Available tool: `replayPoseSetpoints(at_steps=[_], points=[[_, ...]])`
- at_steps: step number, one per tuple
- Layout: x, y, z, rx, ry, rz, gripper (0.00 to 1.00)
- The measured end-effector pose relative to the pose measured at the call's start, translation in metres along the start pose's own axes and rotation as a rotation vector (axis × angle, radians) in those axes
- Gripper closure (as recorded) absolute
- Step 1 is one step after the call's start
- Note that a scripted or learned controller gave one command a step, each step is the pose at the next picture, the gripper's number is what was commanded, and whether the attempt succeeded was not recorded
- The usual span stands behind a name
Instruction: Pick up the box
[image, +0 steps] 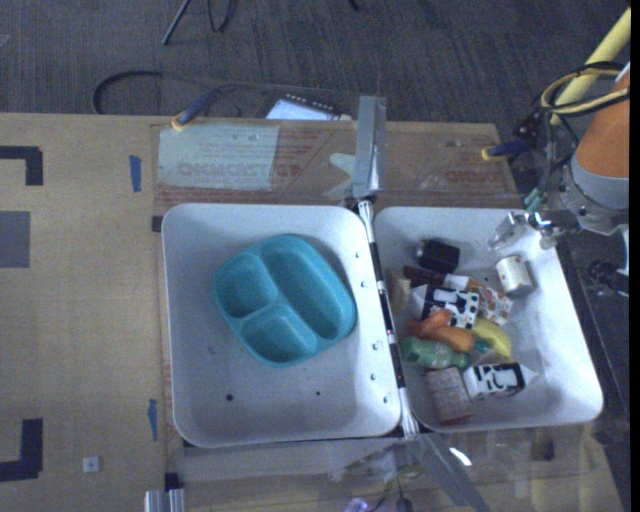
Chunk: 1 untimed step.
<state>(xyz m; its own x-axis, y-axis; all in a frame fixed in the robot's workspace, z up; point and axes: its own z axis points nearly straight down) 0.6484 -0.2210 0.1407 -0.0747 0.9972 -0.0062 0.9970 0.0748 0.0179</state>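
Desk (80, 300), tan wood surface with black corner marks and blue tape strips, carries two shallow white plastic bins side by side. Left white bin (190, 400) sits well to the left of the hand and holds a teal plastic divided plate (285, 298) with three compartments, lying flat near the bin's middle. Right white bin (575, 385) lies directly below and left of the hand, with clutter piled along its left half. Grey arm with an orange band (605, 150) enters from the right, above that bin's upper right corner. Hand (522, 228) hangs over the bin's top right area; cannot tell if its fingers are spread or closed, nothing visibly between them. Small brown-and-white printed box (447, 393) lies flat near the bin's lower edge, well below and left of the hand, not touched by it. Black-and-white cow-print carton (497, 379) lies just right of the box, touching or nearly so. Green, orange and yellow toy pieces (450, 345) sit just above the box. Small silver cylindrical can (512, 273) rests just below the hand. Black block (438, 255) lies left of the hand.
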Motion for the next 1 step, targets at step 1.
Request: replayPoseSetpoints(at_steps=[1], points=[[0.0006,-0.0007,0.0008,-0.007,-0.002,0.015,0.0]])
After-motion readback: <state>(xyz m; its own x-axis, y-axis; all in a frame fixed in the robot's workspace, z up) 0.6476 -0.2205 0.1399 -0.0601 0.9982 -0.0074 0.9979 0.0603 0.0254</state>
